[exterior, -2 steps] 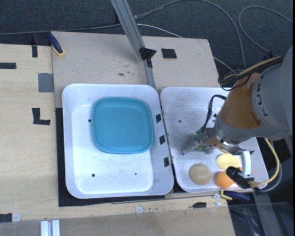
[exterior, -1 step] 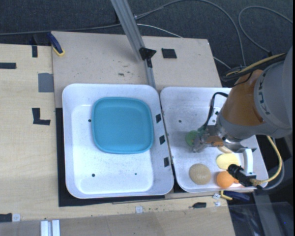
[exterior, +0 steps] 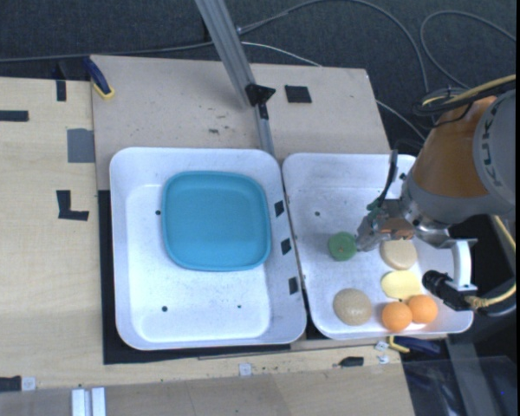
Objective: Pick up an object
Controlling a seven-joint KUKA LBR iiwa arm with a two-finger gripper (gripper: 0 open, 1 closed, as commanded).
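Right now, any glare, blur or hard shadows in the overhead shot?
Camera view: even, diffuse light, no strong glare on the white bins. Blue plate crisp, soft sheen. Arm slightly soft at its edges. Gripper region is small and dark, detail muddy beside the green object. Shadows faint.

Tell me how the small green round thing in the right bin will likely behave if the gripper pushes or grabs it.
The green round thing looks rounded, so a sideways nudge from the gripper would probably roll or slide it across the right bin. It looks small, so likely light. Its curved sides may let it squirt out of a off-centre pinch. Whether it is soft or hard cannot be told.
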